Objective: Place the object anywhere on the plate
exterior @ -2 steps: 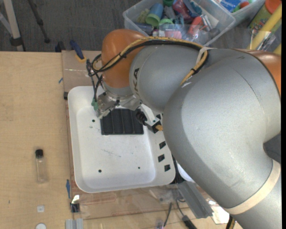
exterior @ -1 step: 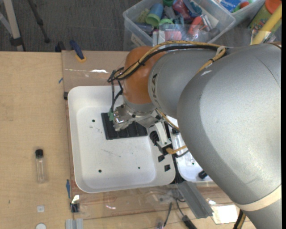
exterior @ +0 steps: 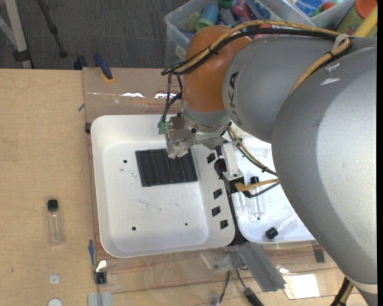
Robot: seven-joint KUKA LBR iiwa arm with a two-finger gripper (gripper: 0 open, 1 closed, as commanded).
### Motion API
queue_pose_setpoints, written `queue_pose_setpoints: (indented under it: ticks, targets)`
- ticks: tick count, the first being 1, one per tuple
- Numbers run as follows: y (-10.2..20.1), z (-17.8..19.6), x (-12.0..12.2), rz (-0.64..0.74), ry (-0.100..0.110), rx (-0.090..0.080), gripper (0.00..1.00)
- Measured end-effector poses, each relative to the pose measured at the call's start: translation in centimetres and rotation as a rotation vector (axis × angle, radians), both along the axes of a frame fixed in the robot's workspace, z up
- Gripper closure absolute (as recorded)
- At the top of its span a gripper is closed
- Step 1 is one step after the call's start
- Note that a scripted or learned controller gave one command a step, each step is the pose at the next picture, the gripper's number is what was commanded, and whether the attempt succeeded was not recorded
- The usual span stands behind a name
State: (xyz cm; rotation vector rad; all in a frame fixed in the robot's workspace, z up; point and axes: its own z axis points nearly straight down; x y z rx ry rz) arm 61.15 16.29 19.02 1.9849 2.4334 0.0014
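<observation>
A black ribbed plate (exterior: 161, 169) lies flat in the left white bin (exterior: 119, 239), toward its far side. My gripper (exterior: 177, 148) hangs straight down over the plate's far right edge, at or just above its surface. The gripper's own pale body and the arm hide what is under its tip. I cannot make out any object between its tips. In the right bin (exterior: 287, 238) lie a clear vial with a black cap (exterior: 273, 232) and another clear tube (exterior: 257, 206), mostly under the arm.
Black clips (exterior: 216, 194) run along the divider between the bins. A small clear vial with a black cap (exterior: 54, 220) lies on the wooden bench left of the bins. A tub of colourful toys (exterior: 251, 12) stands behind. The arm covers most of the right side.
</observation>
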Motion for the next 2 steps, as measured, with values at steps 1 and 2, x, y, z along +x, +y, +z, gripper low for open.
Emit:
queue_pose_setpoints:
  ticks: [1, 2]
  targets:
    - [2.4, -7.9, -3.8, -0.417, 0.008, -0.001, 1.0]
    - [6.4, -9.9, -12.8, -0.458, -0.008, 0.01, 1.0]
